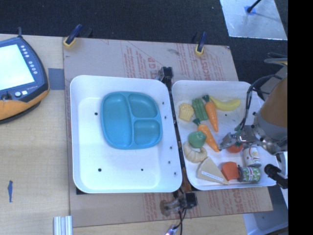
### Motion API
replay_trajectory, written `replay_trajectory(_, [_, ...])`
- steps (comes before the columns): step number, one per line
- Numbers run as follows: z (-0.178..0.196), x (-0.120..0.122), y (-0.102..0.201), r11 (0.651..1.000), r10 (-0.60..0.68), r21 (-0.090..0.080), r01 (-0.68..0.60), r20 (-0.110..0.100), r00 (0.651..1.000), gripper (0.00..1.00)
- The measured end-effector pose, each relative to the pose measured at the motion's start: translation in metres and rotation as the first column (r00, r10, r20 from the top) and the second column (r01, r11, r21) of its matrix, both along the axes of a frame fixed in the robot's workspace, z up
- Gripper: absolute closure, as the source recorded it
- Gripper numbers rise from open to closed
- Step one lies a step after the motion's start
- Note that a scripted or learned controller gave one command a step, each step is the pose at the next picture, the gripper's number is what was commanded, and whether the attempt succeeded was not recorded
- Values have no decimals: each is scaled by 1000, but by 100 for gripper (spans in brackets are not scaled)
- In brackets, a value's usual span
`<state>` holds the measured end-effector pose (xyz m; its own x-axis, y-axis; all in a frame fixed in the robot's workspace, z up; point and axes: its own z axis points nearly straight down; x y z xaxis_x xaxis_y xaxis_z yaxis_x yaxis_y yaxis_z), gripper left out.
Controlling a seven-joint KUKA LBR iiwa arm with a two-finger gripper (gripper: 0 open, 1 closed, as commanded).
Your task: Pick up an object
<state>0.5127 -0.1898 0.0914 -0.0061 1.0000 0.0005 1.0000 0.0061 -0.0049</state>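
Observation:
The right bin point(190, 89) holds several toy foods: a corn cob point(186, 112), a green vegetable point(199, 109), two carrots point(211, 112) point(208, 136), a banana point(225, 103), a green round piece point(196, 139), a cream pastry point(195, 154), a cheese wedge point(209, 172), a red block point(229, 170), a small can point(250, 174) and a white bottle point(252, 155). My gripper point(231, 142) hangs low over the right part of this bin, right beside a red tomato-like piece point(234, 149). Whether it touches the piece is unclear.
The left bin point(83, 131) carries a blue divided plate point(131, 119). A tablet-like pendant point(19, 77) lies at the far left of the bench. Clamps point(72, 36) point(199, 43) sit along the back edge, and fittings point(166, 75) point(178, 202) between the bins.

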Motion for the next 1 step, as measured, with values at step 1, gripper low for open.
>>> replay_trajectory(1, [10, 0, -1, 1000, 4, -2, -4, 0, 1000, 100])
